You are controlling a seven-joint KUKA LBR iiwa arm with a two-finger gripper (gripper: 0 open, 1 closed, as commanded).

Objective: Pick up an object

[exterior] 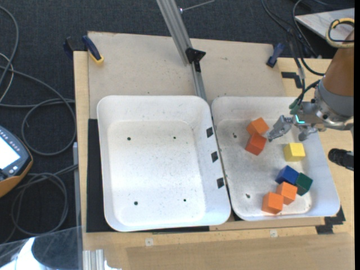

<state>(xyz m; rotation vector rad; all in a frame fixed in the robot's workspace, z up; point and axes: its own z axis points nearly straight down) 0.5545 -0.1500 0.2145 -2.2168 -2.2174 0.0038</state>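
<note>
The grey two-finger tool (292,126) on the KUKA arm (340,89) hangs over the upper part of the right shallow white plastic bin (320,207), fingers spread apart w/ nothing between them. One finger (279,129) points left toward a pair of orange cubes, just short of touching; the other finger (306,133) sits just above a yellow cube (294,151).

The arm is cut off at the frame's right edge, so its upper links can't be made out. Wrist housing covers part of the bin's far right rim.

Objects to pick, all in the right bin: an orange cube (258,126) near the top, a darker orange-red cube (255,144) touching it below. Near the front: a blue cube (287,174), a dark green cube (304,183) beside it, and two more orange cubes (279,197) packed close below.

The left shallow white plastic bin (112,117) sits beside it on the wooden worktop (140,66). A slanted metal rail (175,21) crosses above; blue clamps (93,48) grip the board's far corners. Cables (28,94) lie on the dark floor at left.
</note>
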